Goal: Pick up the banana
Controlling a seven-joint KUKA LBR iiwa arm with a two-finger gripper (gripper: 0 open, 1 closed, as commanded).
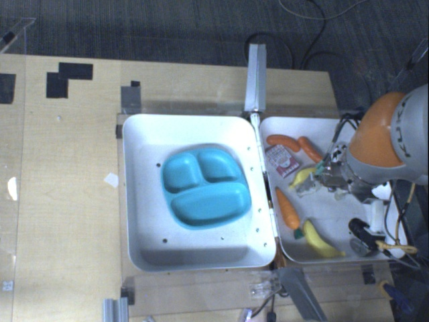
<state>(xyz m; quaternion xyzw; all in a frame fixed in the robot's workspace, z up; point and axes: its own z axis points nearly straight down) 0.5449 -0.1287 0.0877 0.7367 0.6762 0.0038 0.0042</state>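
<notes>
Arm pose: the grey arm (pixel 409 136) enters from the right edge of the camera view. Its orange band (pixel 374 138) bulges over the right wall of the right bin (pixel 335 210), and the wrist is bent down and toward the bin's middle. The gripper (pixel 322 178) sits low over the bin floor, in the upper half. Its tip is a dark, cluttered mass from this angle, so whether it is open or clenched cannot be told.

Task object: the banana (pixel 320 241) lies flat near the front wall of the right bin, curved and tilted, well apart from the gripper. A carrot (pixel 287 208) lies just beside its upper end, along the wall shared with the left bin (pixel 144 180).

Poorly resolved: a small yellow object (pixel 303 176) lies just left of the gripper. It is possibly a second banana-like piece, but its right end is hidden by the gripper, and contact between the two cannot be judged.

Other contents: two orange-red elongated items (pixel 281 140) (pixel 310 149) lie near the back wall, with a printed packet (pixel 281 159) below them. A blue divided tray (pixel 204 186) rests in the left bin. The arm's upper links are cut off by the frame.
</notes>
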